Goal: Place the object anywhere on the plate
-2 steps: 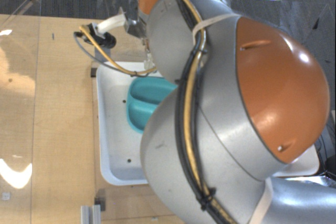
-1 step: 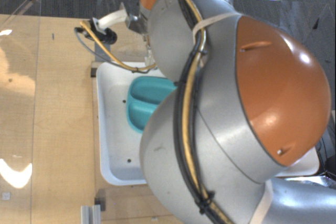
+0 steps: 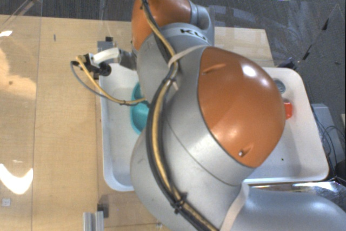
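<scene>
A pale wooden desk (image 3: 48, 116) carried two white bins (image 3: 111, 132), mostly hidden by the grey-and-orange arm (image 3: 216, 132); a teal plate edge (image 3: 139, 113) peeked out beneath it, the object and gripper state could not be told, so placement seemed unfinished.

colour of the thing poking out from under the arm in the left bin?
Teal, seen in the camera view, mostly hidden by the arm.

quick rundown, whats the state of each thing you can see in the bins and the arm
arm: bent over both bins, covering most of them
teal object: in the left bin, mostly hidden by the arm
left bin: flat on the bench, left wall visible
right bin: flat on the bench, right part visible
orange item: in the right bin, half hidden
</scene>
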{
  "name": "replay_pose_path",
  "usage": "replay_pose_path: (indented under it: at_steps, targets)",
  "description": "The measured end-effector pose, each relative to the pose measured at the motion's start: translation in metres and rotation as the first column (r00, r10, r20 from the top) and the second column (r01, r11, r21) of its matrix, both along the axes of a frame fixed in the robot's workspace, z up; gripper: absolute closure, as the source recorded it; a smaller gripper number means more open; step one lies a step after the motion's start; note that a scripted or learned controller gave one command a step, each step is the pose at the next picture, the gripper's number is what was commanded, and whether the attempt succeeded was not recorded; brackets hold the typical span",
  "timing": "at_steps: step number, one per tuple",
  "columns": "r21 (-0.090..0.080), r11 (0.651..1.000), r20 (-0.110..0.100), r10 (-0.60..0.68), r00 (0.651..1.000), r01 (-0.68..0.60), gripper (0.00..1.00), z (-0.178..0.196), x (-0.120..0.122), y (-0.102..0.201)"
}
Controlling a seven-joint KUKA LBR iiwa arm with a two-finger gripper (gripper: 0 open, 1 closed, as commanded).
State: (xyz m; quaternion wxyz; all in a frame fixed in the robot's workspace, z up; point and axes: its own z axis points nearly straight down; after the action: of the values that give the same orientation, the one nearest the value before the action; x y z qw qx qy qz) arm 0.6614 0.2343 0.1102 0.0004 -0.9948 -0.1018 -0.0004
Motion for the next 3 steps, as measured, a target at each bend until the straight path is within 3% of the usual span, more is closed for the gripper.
replay_pose_path:
  at_steps: [1,2,3]
  targets:
    - [0.002,1.000,0.005,0.019,1.000,-0.019,1.00,0.092,-0.033,0.002]
    - [-0.002,0.969,0.002,0.246,0.969,-0.246,1.00,0.139,-0.065,0.002]
    - [-0.002,0.966,-0.002,0.260,0.966,-0.260,1.00,0.016,-0.006,-0.008]
